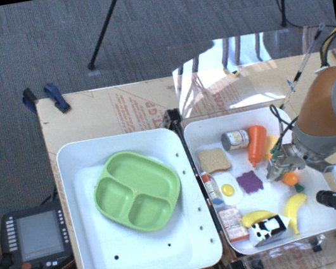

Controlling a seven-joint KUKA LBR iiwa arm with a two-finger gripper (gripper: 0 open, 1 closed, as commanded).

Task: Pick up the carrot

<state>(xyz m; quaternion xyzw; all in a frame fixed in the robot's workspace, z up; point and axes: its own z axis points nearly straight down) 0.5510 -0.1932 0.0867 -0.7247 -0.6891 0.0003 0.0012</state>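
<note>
The carrot point(290, 178), a small orange piece with a green end, lies in the right part of the right bin point(218, 125). My gripper point(279, 166) hangs directly over its upper left end and hides part of it. I cannot make out whether the gripper touches the carrot. The grey arm with its orange band point(321, 111) comes in from the right edge.
A longer orange-red tapered item point(256, 143), a can point(236, 139), toast point(214, 160), a fried egg point(229, 189), a purple piece point(249, 181) and two bananas point(295, 207) crowd the right bin. The left bin point(92, 253) holds a green divided plate point(137, 191).
</note>
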